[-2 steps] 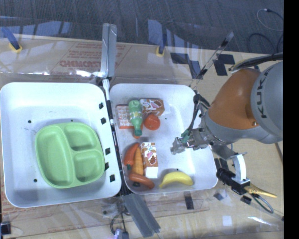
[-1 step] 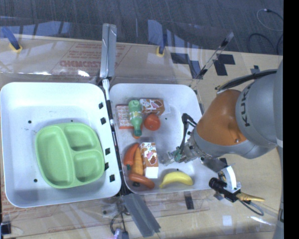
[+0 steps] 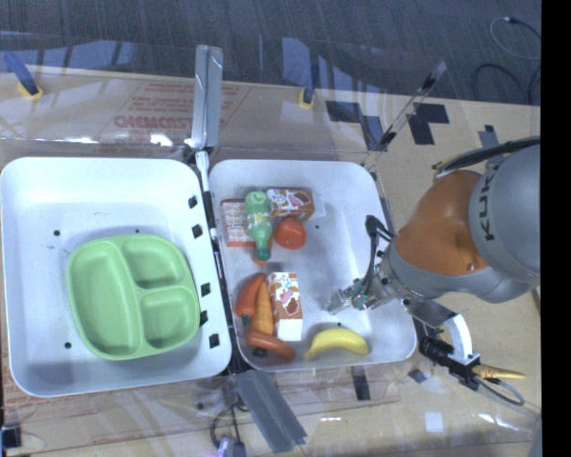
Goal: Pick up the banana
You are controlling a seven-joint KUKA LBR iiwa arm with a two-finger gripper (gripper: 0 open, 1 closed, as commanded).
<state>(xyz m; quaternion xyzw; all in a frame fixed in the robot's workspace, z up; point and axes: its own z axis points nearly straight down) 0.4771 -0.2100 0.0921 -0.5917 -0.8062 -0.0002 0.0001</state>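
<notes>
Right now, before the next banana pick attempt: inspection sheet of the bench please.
Surface: two white bins side by side; left bin, right bin.
Job's things: banana lies at the right bin's near edge, untouched.
Clutter: green divided plate in left bin; green bottle, carrot, small carton in right bin.
Grippers: pincer low in the right bin, above the banana, holding nothing.
Cables: black cable on floor, top right.
Surroundings: dark carpet.

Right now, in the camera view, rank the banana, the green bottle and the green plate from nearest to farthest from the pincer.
1. Banana: just below and left of the pincer, at the right bin's front edge.
2. Green bottle: up and left, near that bin's back.
3. Green plate: far left, in the other bin.
</notes>
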